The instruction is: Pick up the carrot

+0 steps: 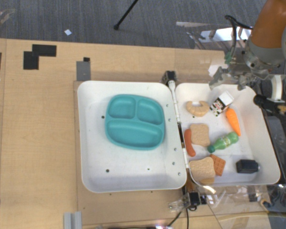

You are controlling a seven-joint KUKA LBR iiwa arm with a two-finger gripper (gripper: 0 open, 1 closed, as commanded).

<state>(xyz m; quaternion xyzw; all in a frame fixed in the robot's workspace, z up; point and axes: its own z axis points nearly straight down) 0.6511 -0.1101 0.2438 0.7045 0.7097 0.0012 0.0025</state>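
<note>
In the right bin [271, 142], toward its right side: the carrot [233, 121], orange, lying flat on the white floor, slanted with one end toward the back of the bin and the other toward the front. Nothing grips it. Just beside its back end, to the left: a small white and black block [221, 104]. Just beside its front end: a green bottle [224, 142], on its side, slanted. Left of the block: a pale croissant-shaped piece [197, 108]. Below that, near the bin's middle: a tan slice of bread [199, 134]. Along the left wall: a red-orange sausage [189, 142], lying lengthwise. At the front left corner: a second slice of bread [203, 170], with an orange cracker [219, 164] touching its right edge. At the front right: a small black object [247, 166], well apart from the carrot.

Above the back right of the same bin: the tool [231, 78], at the end of the grey arm [271, 32] with its orange band. It sits near the block and back from the carrot; whether its fingers are apart or together cannot be told.

In the left bin [90, 175]: a teal divided plate [134, 121], three compartments, centred.

Both bins rest side by side on the wooden tabletop [33, 142]
</note>
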